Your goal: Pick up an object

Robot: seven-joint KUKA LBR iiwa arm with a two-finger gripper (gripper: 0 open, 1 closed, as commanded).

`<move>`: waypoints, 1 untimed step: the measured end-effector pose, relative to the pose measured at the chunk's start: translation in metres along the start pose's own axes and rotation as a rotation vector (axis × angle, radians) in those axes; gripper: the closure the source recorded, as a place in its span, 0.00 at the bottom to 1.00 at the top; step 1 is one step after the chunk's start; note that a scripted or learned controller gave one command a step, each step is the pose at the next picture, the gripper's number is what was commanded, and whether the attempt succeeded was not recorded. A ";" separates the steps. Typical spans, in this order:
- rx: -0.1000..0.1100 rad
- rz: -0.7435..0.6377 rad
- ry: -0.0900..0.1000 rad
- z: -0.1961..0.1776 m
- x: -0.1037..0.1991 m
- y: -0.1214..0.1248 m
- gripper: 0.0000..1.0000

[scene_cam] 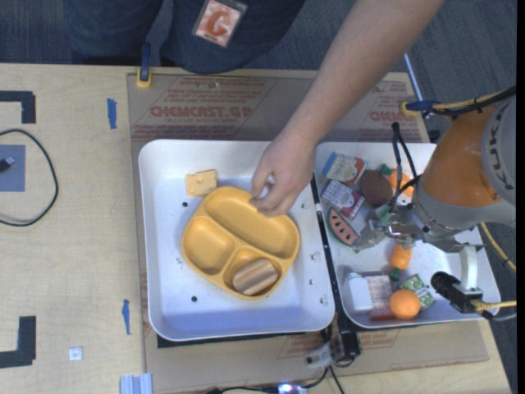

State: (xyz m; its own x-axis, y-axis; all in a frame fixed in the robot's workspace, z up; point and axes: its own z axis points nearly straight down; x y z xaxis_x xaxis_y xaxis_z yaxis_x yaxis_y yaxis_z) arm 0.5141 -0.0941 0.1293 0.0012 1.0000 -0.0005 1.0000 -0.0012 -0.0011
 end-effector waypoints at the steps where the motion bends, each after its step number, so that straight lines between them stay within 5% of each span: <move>1: -0.001 -0.001 0.001 0.000 0.001 0.000 0.00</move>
